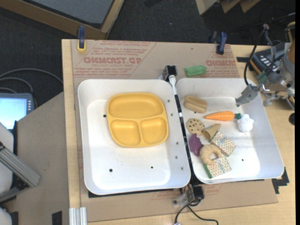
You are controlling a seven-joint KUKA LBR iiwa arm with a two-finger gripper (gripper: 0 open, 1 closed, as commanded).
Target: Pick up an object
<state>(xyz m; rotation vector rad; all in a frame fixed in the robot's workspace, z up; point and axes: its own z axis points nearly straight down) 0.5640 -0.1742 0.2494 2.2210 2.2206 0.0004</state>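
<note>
Single fixed camera above the bench, looking down at a slant, far enough back to take in both shallow white plastic bins (89, 139) side by side, surrounding brown cardboard-covered benchtop (117, 57), dark floor beyond.

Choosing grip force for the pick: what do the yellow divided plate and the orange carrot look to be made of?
The yellow three-compartment plate looks like moulded plastic: uniform colour, soft sheen, rounded edges. The orange carrot with green tip seems a toy, plastic or rubber; its smooth, even surface leaves that open.
</note>
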